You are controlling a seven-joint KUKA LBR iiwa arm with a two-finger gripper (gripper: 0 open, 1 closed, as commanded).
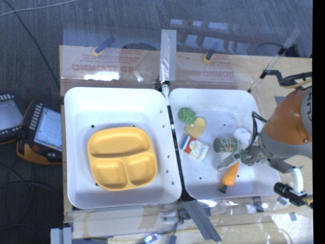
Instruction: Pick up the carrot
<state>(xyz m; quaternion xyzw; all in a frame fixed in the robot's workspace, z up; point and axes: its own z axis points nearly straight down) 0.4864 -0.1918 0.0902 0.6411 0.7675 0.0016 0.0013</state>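
The grey arm, orange band point(288, 120) uppermost, leans in over the right bin point(213, 96), its gripper point(234, 161) low, fingers spread, tips just above the carrot point(230, 175), which lies tilted near the bin's front edge beside a small can point(225, 145).

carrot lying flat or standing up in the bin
Lying flat. The carrot rests lengthwise on the floor of the right bin, its dark stem end toward the near wall, beside the gripper.
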